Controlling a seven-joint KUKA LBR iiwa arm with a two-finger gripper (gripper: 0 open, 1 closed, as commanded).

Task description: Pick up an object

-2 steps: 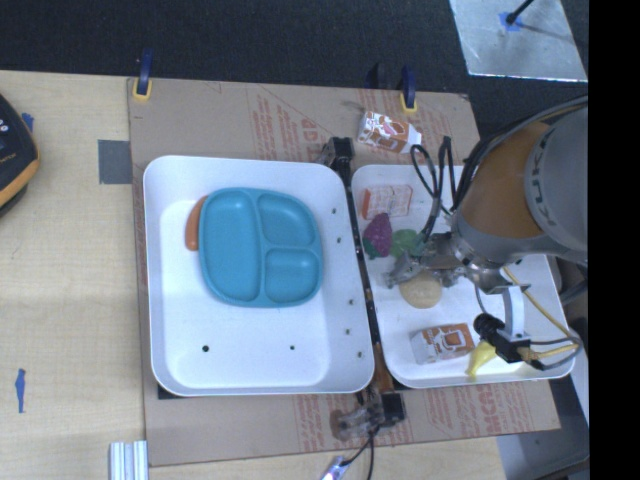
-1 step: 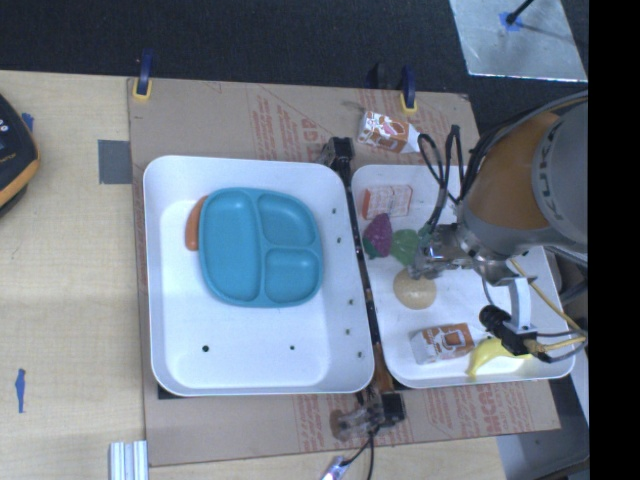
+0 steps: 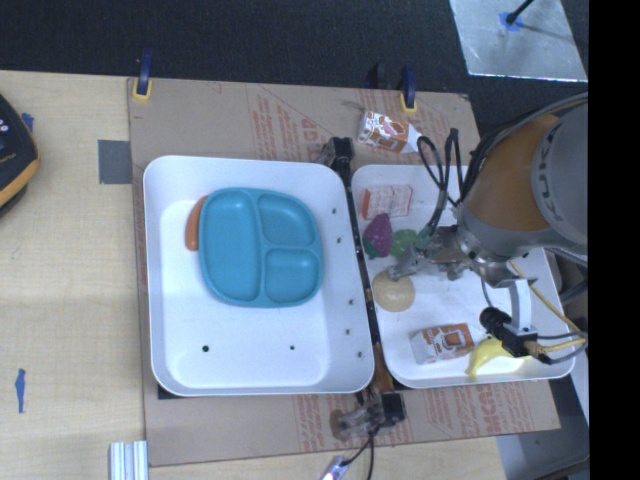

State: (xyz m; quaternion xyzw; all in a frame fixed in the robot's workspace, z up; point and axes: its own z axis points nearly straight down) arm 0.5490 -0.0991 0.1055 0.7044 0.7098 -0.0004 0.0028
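2 bins, gripper [image 3: 412, 260] low in the right bin [image 3: 560, 368].
I cannot tell the fingers' state; I would centre over the round beige object [image 3: 393, 292] before closing.

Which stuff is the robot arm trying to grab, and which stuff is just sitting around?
For the job: gripper, purple toy, green toy, round ball, carton, banana.

Just lying about: blue plate, packet outside the bins.
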